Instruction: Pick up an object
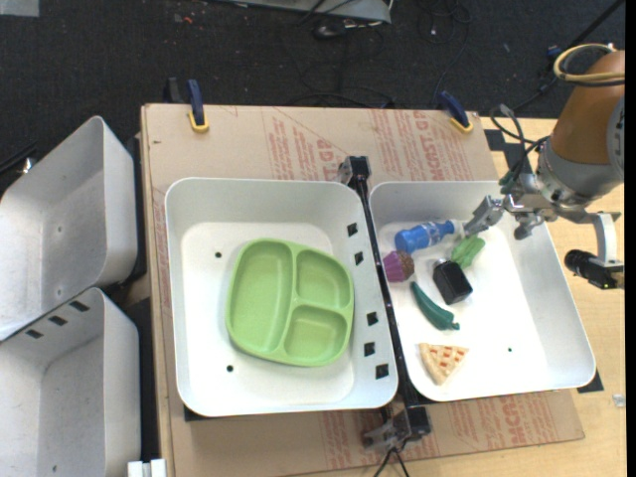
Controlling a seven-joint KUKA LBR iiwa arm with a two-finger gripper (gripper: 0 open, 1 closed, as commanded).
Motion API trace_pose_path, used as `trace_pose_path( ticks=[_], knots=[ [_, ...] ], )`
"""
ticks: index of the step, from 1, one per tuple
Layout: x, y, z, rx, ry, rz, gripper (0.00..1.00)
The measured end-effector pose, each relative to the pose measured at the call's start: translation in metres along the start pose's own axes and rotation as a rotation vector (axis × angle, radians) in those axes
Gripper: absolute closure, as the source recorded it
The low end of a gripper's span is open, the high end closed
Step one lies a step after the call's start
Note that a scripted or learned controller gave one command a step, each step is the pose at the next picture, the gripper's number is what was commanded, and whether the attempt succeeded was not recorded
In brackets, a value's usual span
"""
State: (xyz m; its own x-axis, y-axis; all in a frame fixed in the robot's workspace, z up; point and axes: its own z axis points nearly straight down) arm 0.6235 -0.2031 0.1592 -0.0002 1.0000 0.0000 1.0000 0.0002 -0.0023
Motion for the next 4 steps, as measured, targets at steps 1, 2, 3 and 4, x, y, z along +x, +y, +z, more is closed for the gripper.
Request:
trace_pose_path(
  ticks=[1,2,3,4],
  knots=[
    [-0.002,-0.001,0.063,0.001,0.001,0.0,0.0],
    [-0.003,0.001,0.049,-0.005,-0.001,0.0,1.0],
    [-0.002,0.005,-0.015,-0.008,-0.002,-0.002,1.0],
    [0.008,0.007,-0.071,-0.009,-0.002,-0.004,1.0]
  ],
)
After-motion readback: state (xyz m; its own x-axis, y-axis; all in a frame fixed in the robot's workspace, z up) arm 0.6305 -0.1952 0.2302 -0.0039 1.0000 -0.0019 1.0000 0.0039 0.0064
